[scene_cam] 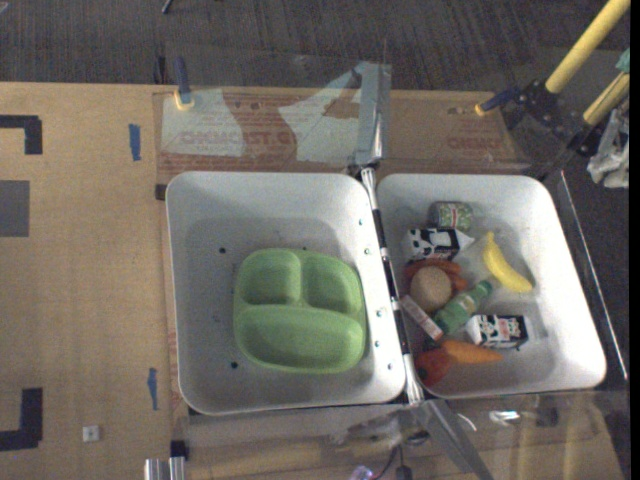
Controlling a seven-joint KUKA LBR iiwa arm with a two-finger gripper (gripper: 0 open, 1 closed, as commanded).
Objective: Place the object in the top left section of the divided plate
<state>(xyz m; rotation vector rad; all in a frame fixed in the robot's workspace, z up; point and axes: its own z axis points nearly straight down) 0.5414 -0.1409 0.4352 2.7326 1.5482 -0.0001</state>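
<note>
Green divided plate (300,311) sits in the left bin (190,268), roughly centre, well apart from the clutter in the right bin (560,268). Which item is meant the task doesn't say, so I treat the whole pile as candidates, all of it in the right bin. Whether my claw is released or clenched I can't tell, so I assume nothing is held yet. Step in hand, as I judge it: pick one item. Best bet is smth w/ free space around it. The banana (506,266) lies fairly clear on the right of the pile, long axis running far-left to near-right, so I'd close across its width, not along it. The green bottle (462,306) lies flat, axis near-left to far-right, cap end pointing far-right, but it touches the brown round item (432,288) and sits just beside a cow-print carton (498,330); crowded, riskier. The carrot (465,352) lies approx left-right, tip to the right. The can (452,215) is at the far side. Plate's long axis runs left-right, big section near, two small ones far. Target is the far-left section (268,276); it's small, so drop low and centred, w/ a long item turned to fit inside its ridges
</note>
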